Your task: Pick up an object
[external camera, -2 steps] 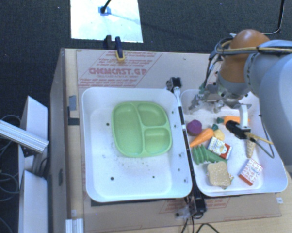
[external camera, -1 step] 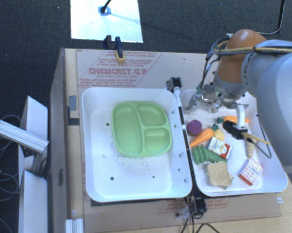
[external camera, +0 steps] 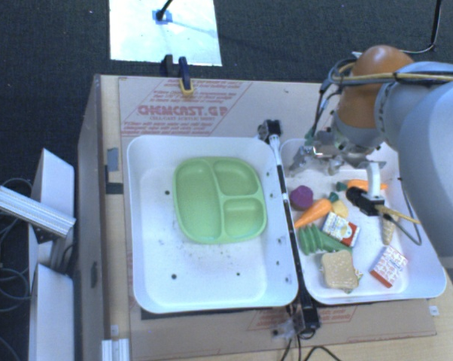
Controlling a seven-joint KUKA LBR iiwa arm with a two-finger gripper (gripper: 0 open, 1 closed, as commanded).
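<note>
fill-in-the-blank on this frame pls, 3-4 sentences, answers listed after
1. The green divided plate lies in the ____ bin.
2. The purple ball lies in the ____ bin.
3. The carrot is ____ in colour.
4. The plate has ____ compartments.

Missing words: left; right; orange; three
</note>
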